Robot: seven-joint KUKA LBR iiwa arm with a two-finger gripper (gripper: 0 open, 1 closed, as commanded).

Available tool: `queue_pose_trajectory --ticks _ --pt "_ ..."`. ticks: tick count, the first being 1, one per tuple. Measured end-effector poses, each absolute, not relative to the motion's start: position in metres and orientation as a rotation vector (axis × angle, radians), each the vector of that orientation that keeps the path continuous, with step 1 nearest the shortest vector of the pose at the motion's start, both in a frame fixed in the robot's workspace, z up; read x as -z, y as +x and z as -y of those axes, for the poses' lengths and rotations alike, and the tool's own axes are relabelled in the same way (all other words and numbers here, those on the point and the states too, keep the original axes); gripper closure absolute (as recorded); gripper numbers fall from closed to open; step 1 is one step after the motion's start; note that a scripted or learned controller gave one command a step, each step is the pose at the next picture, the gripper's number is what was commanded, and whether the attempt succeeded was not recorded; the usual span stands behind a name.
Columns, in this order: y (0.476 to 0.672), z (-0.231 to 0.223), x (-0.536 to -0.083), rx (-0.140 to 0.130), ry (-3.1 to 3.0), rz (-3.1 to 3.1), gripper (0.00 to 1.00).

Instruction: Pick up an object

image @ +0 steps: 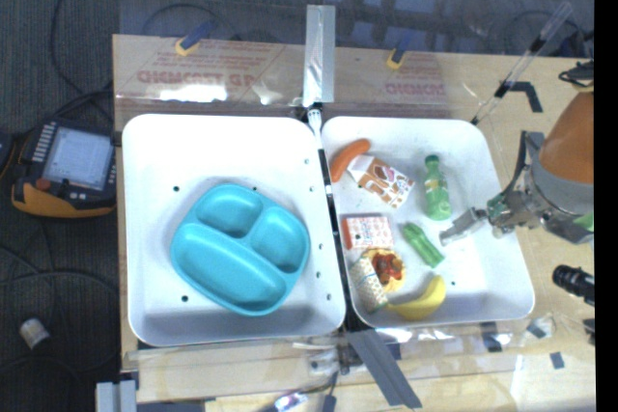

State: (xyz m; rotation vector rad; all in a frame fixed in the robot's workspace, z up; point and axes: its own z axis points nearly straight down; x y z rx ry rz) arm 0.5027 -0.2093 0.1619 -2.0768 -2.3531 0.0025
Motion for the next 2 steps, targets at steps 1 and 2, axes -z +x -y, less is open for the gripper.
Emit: queue_pose_trajectory --ticks 1,2 --pt "0.568 0.173 -0.090 0.003 -2.060 2.388 0.00" --pt "0.628 0.123 -0.089 0.003 -2.377 2.067 0.00"
